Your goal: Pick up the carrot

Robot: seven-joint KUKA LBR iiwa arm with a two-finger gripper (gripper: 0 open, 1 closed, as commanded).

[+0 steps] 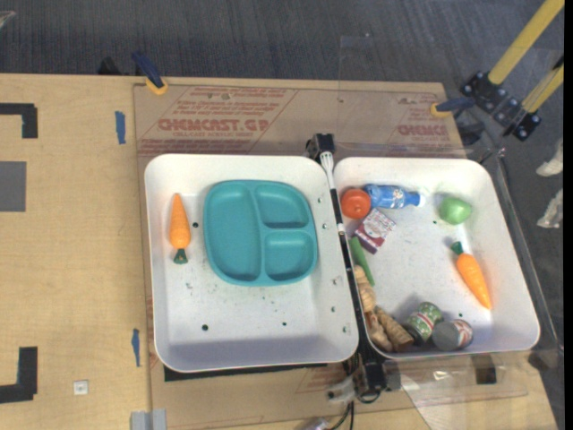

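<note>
Hand state could not be told. One carrot (pixel 179 222) was seen just left of teal plate (pixel 261 232); second carrot (pixel 472 276) well right of plate. Both judged light, stiff, smooth, tapered; grip best taken across thick orange middle.

From my feed I cannot tell how the arm is posed, how its wrist is turned, or what state the tool is in. Nothing about the robot's body can be checked at this moment, so I report no pose and no grip.
</note>
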